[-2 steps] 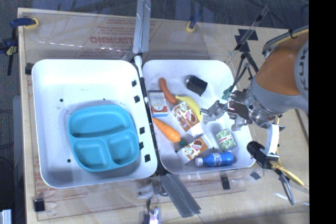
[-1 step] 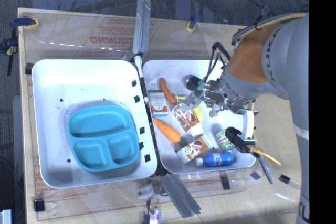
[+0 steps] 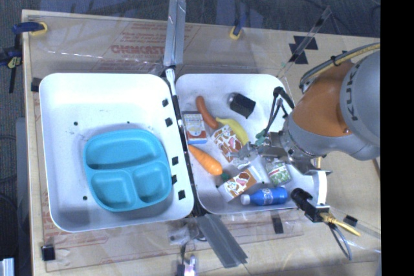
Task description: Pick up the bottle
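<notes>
Overhead, arm (image 3: 336,114) reaches in from right over right bin (image 3: 213,82). Tool (image 3: 262,150) sits low among clutter in bin's middle; cannot tell whether clenched or released. Bottle (image 3: 266,196), blue with white cap, lies on side at near edge of right bin, just near of tool, not between fingers. Carrot (image 3: 206,160), banana (image 3: 234,129), sausage (image 3: 206,112), black block (image 3: 241,104) lie nearby. Left bin (image 3: 61,97) holds blue divided tray (image 3: 127,168).
</notes>
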Motion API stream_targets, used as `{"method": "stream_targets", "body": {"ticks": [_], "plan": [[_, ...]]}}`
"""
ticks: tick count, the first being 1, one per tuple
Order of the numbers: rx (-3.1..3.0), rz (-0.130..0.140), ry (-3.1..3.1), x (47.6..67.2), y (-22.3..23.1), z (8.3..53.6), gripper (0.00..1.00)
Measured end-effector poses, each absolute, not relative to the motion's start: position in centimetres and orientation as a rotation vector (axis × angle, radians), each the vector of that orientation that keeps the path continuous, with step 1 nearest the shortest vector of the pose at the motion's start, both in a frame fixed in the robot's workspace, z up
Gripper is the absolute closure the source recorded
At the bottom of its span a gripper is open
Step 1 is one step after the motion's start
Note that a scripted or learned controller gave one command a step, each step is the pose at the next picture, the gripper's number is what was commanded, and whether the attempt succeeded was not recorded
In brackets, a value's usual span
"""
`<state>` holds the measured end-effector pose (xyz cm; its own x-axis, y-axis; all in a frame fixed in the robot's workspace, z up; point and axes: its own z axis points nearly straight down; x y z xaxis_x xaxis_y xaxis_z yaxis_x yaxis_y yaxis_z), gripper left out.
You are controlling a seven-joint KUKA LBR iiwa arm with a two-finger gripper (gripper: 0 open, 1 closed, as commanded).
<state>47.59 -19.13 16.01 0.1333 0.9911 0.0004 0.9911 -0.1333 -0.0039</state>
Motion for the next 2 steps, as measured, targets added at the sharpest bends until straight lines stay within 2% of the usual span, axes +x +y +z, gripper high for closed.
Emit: {"method": "stream_targets", "body": {"ticks": [1,2], "plan": [[-2.527,0.0,-1.862,47.7,-7.8,26.3,0.0],[-2.488,0.009,-1.913,51.0,5.3,22.5,0.0]]}}
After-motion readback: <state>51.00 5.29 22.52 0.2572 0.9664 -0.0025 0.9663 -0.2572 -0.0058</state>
